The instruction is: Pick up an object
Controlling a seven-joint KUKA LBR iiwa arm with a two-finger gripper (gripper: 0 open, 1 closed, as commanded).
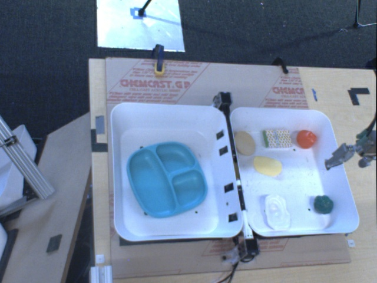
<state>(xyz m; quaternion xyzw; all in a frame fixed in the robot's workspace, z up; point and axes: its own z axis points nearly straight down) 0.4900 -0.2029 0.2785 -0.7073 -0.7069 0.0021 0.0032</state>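
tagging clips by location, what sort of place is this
Probably a robotics lab test bench: two white bins on a board, small toy-like items beside a blue divided plate, and a robot claw reaching in.

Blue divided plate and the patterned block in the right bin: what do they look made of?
Blue divided plate: likely moulded plastic, smooth, with a soft sheen on its ridges. Patterned block: possibly a sponge or foam, matte, with a dotted green-and-white face; too small to be sure.
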